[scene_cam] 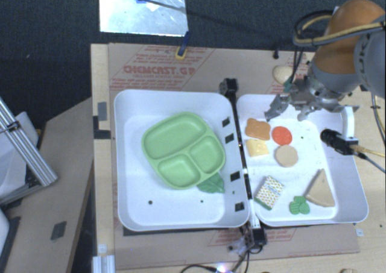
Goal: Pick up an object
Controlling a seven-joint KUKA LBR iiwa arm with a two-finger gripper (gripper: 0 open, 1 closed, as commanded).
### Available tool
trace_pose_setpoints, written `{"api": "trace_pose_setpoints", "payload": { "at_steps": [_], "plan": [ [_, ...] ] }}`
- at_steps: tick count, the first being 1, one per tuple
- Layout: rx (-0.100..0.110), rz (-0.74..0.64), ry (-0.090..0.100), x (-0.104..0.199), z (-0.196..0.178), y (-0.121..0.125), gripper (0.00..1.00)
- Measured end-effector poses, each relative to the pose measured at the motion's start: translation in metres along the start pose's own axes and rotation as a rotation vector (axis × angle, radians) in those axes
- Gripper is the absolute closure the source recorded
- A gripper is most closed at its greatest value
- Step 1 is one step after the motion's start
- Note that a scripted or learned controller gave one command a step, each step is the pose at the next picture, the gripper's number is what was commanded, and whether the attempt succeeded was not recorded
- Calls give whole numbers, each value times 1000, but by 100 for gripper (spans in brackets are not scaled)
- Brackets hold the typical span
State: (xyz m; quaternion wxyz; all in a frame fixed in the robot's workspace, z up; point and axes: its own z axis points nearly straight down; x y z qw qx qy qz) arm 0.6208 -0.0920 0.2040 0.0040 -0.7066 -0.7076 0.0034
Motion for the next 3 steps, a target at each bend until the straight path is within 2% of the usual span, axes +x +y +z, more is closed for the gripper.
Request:
{"api": "trace_pose_setpoints", "payload": {
  "at_steps": [1, 2, 3],
  "plan": [
    [-12, -2, -1, 0, -7, 3, 0],
    [-9, 1, -1, -5, 37, -1, 0],
    [-8, -2, 0, 3, 83, -2, 0]
  ]
}}
